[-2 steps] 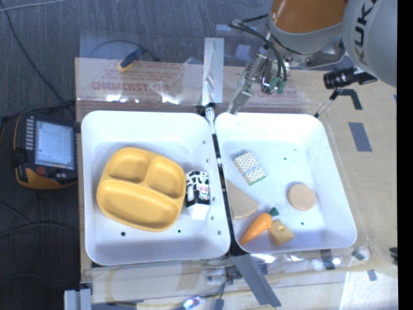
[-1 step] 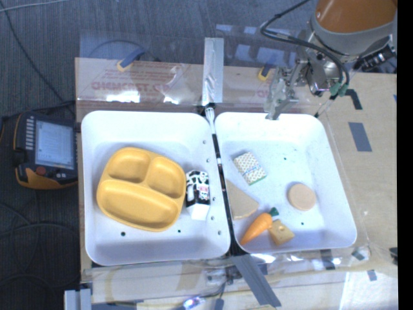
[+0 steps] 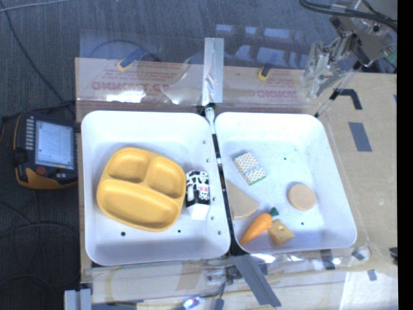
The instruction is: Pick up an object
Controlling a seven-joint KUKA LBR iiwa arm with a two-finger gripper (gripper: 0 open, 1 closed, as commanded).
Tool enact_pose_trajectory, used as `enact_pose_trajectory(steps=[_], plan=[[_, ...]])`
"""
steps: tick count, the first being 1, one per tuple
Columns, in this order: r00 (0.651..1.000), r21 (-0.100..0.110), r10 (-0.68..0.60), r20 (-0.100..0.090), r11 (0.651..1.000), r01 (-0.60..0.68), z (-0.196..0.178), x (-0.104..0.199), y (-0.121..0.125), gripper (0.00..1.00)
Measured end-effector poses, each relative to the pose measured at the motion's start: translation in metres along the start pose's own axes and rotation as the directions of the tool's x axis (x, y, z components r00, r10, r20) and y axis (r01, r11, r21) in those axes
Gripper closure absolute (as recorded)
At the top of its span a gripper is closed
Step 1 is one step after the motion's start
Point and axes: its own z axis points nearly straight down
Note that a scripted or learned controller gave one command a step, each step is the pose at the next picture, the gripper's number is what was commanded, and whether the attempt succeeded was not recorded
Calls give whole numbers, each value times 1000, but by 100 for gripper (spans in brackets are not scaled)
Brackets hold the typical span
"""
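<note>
Gripper (image 3: 321, 70): fingers spread, holding nothing, above bins' far edge. Right bin (image 3: 326, 148), below it: toy carrot (image 3: 256, 227), patterned block (image 3: 249, 167), tan disc (image 3: 301, 196). Left bin (image 3: 90, 173), farther left: yellow divided tray (image 3: 141, 188), cow-print carton (image 3: 198, 192). Cardboard lettering unreadable.

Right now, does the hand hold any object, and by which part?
No, nothing is held. The hand is above the far right corner of the right bin, with nothing between its fingers.

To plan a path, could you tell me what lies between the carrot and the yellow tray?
In the camera view, between carrot and yellow tray: tan wedge, bin walls, cow-patterned carton.
</note>
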Motion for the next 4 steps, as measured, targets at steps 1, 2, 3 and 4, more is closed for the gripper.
enact_pose_trajectory(steps=[1,2,3,4], plan=[[949,-4,-316,-2,949,316,112,-27,2,100],[966,-5,-257,0,966,257,149,-19,2,100],[922,-3,-386,-4,922,386,217,36,35,100],[867,-2,-498,1,867,498,97,7,35,100]])
